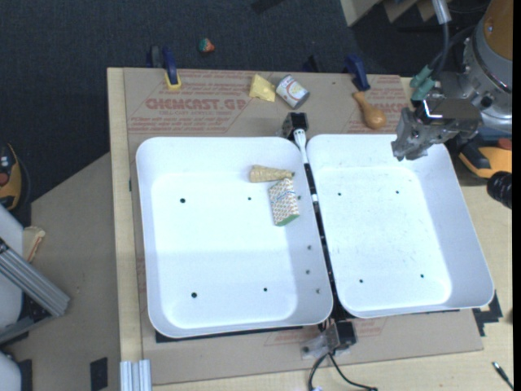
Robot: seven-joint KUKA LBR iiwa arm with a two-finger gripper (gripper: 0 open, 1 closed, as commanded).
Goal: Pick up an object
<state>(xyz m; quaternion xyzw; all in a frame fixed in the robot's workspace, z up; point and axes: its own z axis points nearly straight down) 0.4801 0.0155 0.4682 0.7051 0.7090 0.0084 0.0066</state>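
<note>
Far left of the fingers (409,148), the left shallow white plastic bin (163,243) held a tan cone-shaped piece (269,173) touching a green-patterned packet (283,201). The fingers' spread could not be told; they hung over the right white bin's (456,251) top edge.

We identify the arm (488,63) as a machine of rounded grey housings, with an orange band (498,19) showing on its uppermost visible segment. We note a black cable (445,35) running along the housing toward the wrist, with a lighter grey sleeve on part of its length. We see a teal-green fitting (422,81) at the wrist block, beside dark metal mounting parts. We describe the gripper (409,147) as a compact assembly of dull grey metal, angular in outline and darker than the housings above it.
</note>
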